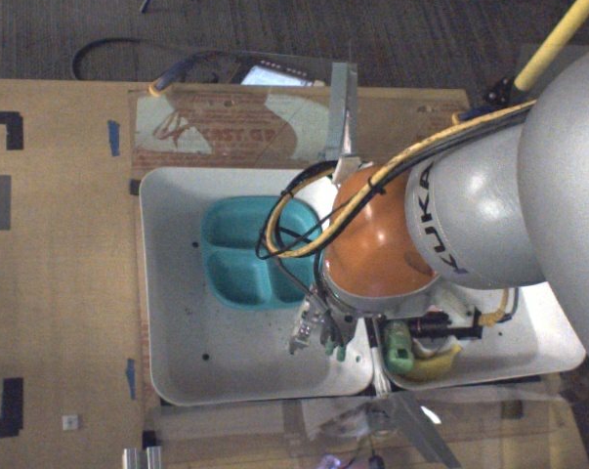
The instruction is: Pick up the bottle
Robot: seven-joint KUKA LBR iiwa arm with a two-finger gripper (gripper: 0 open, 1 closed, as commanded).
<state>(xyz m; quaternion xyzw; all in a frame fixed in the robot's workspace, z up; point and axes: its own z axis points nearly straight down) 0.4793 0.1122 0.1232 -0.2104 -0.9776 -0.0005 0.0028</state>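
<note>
In the left white plastic bin [167,291] you had a teal divided plastic tray [240,257] lying toward its back right corner. Your metal two-finger gripper [314,332] hung low near that bin's front right corner, under the grey and orange arm [392,242]; I couldn't tell how its pincer stood. The green bottle [399,348] lay in the right white bin [548,345], at its front left corner, touching a yellow banana-shaped piece [436,364].
</note>
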